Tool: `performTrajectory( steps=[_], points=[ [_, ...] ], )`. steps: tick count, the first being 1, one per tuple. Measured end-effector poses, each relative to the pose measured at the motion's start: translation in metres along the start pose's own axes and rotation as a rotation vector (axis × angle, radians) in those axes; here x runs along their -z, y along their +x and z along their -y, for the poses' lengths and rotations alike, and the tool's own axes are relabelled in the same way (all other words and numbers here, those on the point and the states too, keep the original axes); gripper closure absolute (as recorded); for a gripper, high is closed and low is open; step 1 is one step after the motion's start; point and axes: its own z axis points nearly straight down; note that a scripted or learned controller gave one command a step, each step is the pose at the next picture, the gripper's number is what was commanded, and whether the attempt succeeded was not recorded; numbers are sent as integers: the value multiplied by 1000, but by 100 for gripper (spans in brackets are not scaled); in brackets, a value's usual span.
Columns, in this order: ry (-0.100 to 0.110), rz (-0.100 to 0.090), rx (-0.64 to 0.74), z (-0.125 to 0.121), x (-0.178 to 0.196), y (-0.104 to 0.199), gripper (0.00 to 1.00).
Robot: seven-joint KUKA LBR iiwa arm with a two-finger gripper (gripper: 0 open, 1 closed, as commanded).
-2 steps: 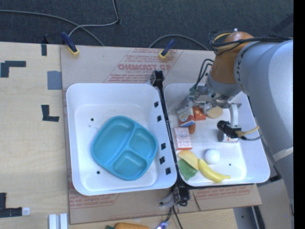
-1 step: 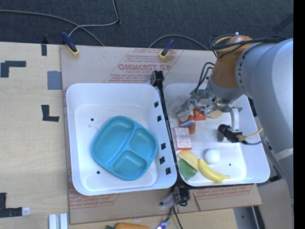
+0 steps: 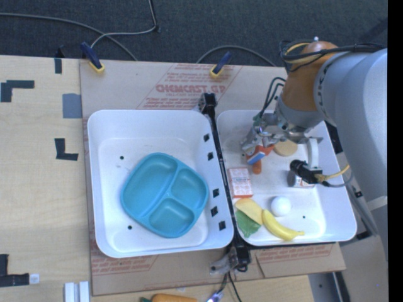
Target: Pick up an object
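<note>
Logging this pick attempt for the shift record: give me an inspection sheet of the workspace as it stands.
Surface: two white bins side by side, left bin, right bin, on cardboard sheet.
Job's things: right bin holds banana, white ball, small card, yellow-green item, tan disc, orange-blue piece.
Clutter: blue divided plate in left bin.
Grippers: tool low over right bin's far-left part, at orange-blue piece; grasp cannot be judged.
Cables: black cable on dark floor.
Surroundings: two yellow-blue clamps on cardboard.
</note>
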Motion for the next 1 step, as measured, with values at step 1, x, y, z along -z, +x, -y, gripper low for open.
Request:
performTrajectory(
  steps=[1],
  points=[
    [14,-3,1,48,84,64,100]
  ],
)
